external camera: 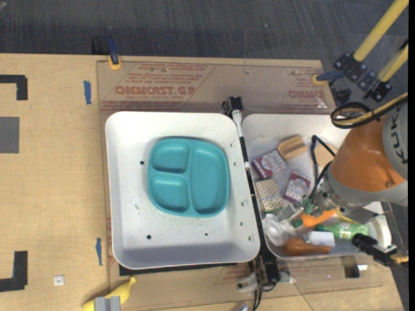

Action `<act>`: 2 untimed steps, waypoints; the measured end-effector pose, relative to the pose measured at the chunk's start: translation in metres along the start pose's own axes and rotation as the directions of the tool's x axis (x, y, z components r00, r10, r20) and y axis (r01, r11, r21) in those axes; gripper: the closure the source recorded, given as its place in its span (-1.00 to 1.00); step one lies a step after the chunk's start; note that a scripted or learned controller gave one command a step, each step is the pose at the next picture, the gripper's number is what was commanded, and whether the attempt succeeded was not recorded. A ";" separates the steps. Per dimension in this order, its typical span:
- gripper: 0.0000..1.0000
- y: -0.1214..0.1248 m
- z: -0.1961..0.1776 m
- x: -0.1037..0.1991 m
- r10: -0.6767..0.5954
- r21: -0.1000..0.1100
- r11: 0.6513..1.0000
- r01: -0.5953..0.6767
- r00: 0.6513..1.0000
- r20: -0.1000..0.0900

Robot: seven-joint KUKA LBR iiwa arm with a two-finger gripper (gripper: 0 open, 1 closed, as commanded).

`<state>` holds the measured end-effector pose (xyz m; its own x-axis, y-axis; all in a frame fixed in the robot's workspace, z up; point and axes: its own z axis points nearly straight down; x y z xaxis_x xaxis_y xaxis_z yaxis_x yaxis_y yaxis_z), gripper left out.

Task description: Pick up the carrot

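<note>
Carrot (318, 218) is found at five o'clock in the right bin (259, 125), wedged among packets and a green bottle (343, 230). Gripper (319, 205) is lowered just above it, presumably for a grasp; closure cannot be told.

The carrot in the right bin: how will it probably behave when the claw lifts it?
The carrot looks smooth, tapered and moulded, so probably stiff and light but slippery. Its rounded shape may roll if nudged. Lying among packets and a green bottle, it could drag neighbours.
</note>
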<state>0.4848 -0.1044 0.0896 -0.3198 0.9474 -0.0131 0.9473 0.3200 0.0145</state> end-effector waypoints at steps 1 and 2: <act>-1.00 -0.007 0.000 -0.013 -0.254 0.004 0.967 0.254 0.967 -0.008; -1.00 -0.004 0.000 -0.013 0.053 -0.005 0.999 -0.053 0.999 -0.005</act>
<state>0.4856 -0.1184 0.0897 -0.2696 0.9629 -0.0077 0.9627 0.2697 0.0199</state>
